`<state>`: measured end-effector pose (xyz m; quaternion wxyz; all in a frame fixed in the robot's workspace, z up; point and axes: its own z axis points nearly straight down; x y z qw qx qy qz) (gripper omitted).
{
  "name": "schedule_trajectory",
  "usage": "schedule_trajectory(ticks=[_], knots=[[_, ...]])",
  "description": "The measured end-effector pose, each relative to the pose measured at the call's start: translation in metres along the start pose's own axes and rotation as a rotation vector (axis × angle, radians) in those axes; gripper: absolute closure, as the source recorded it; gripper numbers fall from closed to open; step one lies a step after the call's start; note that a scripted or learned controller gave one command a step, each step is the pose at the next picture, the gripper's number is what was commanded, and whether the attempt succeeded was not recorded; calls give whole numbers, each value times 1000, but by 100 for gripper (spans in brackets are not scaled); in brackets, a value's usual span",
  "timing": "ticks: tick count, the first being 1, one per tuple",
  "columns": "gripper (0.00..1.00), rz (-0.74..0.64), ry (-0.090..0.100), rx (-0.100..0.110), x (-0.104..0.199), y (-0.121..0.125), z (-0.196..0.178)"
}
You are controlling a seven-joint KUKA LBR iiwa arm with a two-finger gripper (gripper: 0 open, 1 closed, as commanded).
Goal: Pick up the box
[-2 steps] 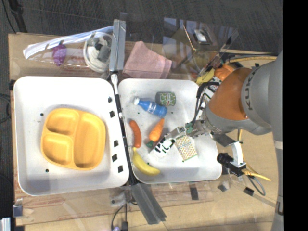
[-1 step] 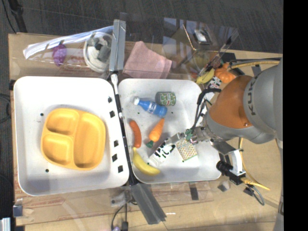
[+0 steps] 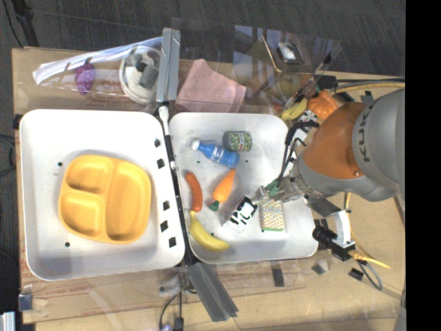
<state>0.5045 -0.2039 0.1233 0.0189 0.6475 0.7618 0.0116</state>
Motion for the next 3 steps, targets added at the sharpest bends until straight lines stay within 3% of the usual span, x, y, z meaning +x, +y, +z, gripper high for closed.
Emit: schedule_trajectory(ticks=[1, 2, 3], knots=[[0, 0, -1, 0, 0, 0, 0], [0, 74, 10, 34, -7, 3, 26], [100, 72, 3, 31, -10, 5, 15]])
